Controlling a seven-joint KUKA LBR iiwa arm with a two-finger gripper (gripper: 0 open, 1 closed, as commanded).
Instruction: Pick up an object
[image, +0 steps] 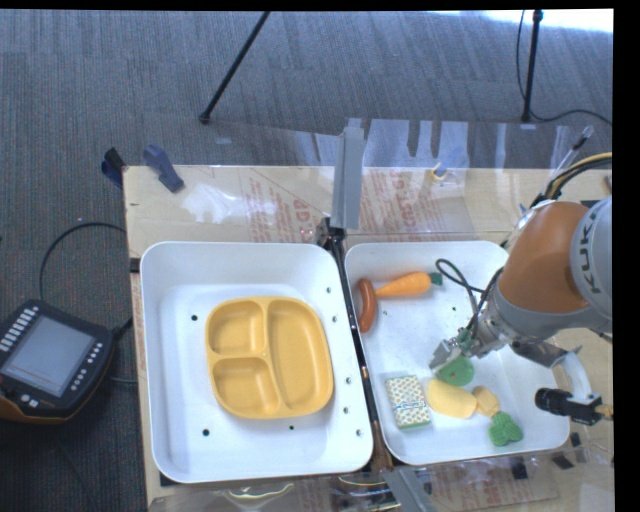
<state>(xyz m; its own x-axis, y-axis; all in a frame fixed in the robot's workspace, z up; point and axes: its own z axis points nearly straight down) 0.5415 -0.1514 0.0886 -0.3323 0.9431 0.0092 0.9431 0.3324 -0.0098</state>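
Observation:
My gripper (456, 352) hangs low in the right bin (520, 255), near its middle, and stands open. Right under and just in front of it lies a small round green piece (459, 374), which the fingers do not grip. An orange carrot (404, 286) and a brown-red sausage (367, 303) lie at the bin's back left. In the front part sit a green-and-white patterned box (408, 400), a yellow lump (452, 400), a small tan piece (486, 401) and a green leafy piece (505, 430).
The left bin (175, 270) holds a yellow divided plate (268, 356). The grey and orange arm (545, 275) covers the right bin's right side. A teach pendant (45, 358) lies on the floor to the left. An upright post (347, 180) stands behind the bins.

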